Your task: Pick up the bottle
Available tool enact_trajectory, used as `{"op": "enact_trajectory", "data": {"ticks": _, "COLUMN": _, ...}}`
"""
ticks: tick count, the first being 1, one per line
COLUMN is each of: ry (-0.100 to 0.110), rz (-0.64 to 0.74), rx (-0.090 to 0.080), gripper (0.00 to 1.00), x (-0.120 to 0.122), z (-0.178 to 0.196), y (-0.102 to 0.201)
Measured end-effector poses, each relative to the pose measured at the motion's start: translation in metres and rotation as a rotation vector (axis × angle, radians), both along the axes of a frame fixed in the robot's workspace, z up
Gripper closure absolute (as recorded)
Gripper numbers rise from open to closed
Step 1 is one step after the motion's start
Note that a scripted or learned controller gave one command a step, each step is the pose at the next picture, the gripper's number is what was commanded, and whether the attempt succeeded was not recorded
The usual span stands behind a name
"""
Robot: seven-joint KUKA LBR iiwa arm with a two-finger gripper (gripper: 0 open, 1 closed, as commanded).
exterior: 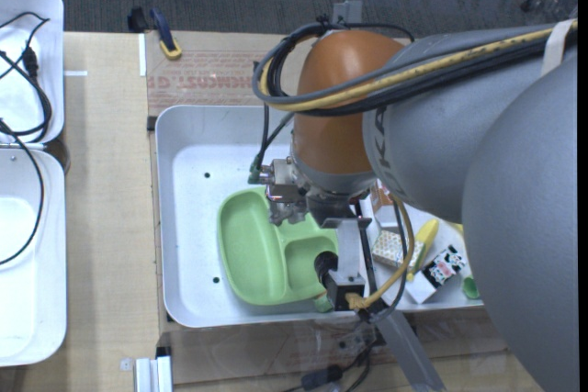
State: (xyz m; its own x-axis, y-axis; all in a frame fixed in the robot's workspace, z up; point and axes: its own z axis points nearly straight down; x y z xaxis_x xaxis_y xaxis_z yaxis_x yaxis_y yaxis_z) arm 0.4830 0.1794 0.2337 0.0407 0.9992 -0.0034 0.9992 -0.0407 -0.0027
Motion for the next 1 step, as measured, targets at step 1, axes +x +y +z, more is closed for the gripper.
{"op": "enact_trajectory", "data": {"ticks": 1, "ry": 0.002, "rz": 0.194, "rx": 0.001, "gripper": 1.0, "x": 0.0685, "z": -0.0718, "y": -0.0498}}
